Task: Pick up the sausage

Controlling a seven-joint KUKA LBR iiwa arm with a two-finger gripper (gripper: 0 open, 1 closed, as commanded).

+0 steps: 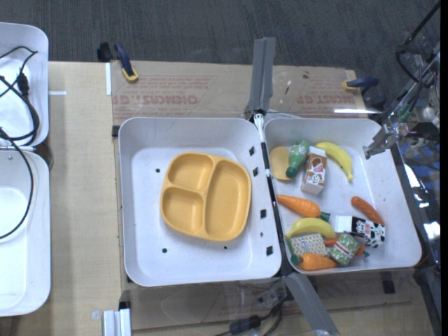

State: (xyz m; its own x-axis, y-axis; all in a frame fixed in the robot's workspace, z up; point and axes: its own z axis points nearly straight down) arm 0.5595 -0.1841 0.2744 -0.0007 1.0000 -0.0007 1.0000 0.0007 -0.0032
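Note:
The sausage (367,210) is a short reddish-orange link lying at a slant near the right wall of the right bin (402,208). It rests just above a cow-patterned carton (369,231). My gripper (374,147) hangs over the bin's far right corner, up and slightly right of the sausage and well apart from it. Nothing is seen in its grasp.
The right bin also holds a green bottle (298,157), a banana (337,158), a small milk carton (315,173), a carrot (299,205), a second banana (312,227) and several small packets along the front. A yellow divided plate (206,196) lies in the left bin (140,208).

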